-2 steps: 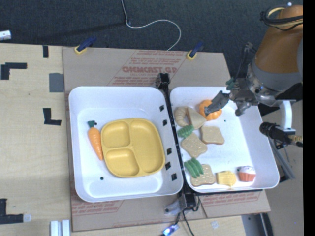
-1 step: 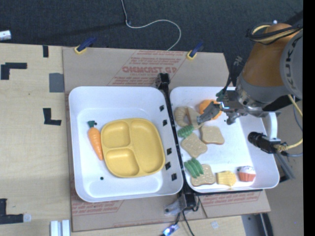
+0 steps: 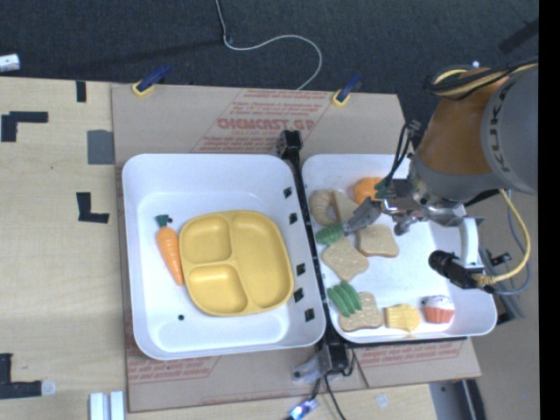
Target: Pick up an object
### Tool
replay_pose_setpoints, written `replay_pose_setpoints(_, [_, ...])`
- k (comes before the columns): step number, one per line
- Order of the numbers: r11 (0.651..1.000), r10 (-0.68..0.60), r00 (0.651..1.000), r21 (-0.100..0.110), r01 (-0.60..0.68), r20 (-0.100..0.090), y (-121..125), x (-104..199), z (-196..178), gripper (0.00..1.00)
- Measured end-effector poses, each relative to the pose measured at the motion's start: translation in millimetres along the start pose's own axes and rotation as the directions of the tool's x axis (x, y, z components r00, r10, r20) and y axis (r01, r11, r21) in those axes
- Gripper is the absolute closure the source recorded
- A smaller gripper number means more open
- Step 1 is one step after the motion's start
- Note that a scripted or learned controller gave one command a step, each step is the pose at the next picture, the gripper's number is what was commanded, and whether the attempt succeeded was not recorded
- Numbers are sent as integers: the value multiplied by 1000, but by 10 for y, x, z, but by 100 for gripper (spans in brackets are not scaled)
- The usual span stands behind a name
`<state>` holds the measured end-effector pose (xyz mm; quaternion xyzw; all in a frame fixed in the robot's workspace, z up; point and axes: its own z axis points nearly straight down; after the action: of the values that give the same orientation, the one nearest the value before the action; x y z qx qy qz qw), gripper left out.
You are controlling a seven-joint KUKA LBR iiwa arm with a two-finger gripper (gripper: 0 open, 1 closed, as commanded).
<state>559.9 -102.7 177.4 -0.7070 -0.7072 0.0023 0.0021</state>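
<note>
Beside the bread slice — jaws over the right bin.

yellow plate — orange carrot

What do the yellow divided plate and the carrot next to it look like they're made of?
Yellow divided plate: probably moulded plastic, smooth with a soft sheen and rounded compartment ridges. Carrot: likely toy plastic, uniform orange with a green top, though foam or rubber can't be ruled out.

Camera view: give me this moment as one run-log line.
arm: over right bin | hand: low among toy foods, near bread slice | held: nothing seen | left bin: yellow tray, carrot
</note>
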Motion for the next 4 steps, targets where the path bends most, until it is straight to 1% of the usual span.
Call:
replay_pose_setpoints(1, [1000,0,1000,1,0,-1,40,95,555,0])
replay_pose_setpoints(2, [1000,0,1000,-9,0,3,52,88,926,0])
replay_pose_setpoints(3, [1000,-1,1000,-13,1,1,67,97,793,100])
replay_pose_setpoints(4, [1000,-1,1000,-10,1,0,169,94,229,100])
